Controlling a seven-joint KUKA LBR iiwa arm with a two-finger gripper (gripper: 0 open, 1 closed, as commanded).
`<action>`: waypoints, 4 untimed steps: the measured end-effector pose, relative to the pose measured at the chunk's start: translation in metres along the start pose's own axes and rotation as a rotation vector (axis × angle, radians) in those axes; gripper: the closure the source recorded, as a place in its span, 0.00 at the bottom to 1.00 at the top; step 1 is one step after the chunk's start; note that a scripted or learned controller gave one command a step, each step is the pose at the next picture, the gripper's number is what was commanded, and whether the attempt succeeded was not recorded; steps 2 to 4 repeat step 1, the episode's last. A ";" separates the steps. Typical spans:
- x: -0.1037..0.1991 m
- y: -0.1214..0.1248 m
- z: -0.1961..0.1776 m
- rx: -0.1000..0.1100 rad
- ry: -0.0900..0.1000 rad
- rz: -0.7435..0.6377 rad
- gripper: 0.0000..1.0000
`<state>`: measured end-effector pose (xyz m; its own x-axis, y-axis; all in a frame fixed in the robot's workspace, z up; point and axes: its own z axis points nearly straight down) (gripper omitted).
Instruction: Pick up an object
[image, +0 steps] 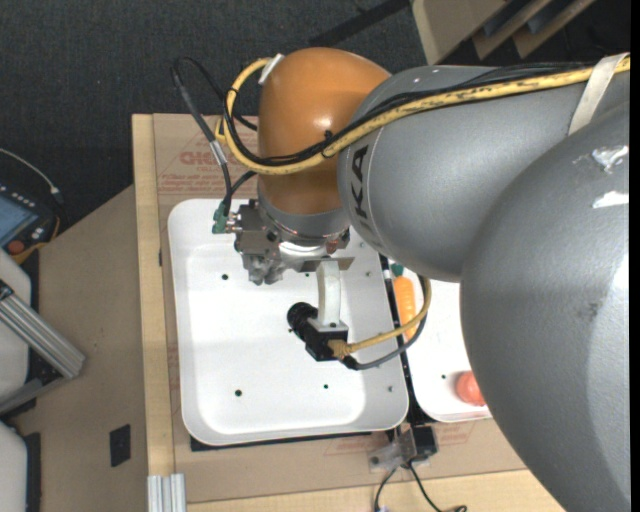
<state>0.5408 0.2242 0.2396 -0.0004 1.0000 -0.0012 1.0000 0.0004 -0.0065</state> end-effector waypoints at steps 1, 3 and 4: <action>0.000 0.002 -0.012 -0.006 0.002 0.000 1.00; 0.000 0.002 -0.012 -0.006 0.002 0.000 1.00; 0.000 0.002 -0.012 -0.006 0.002 0.000 1.00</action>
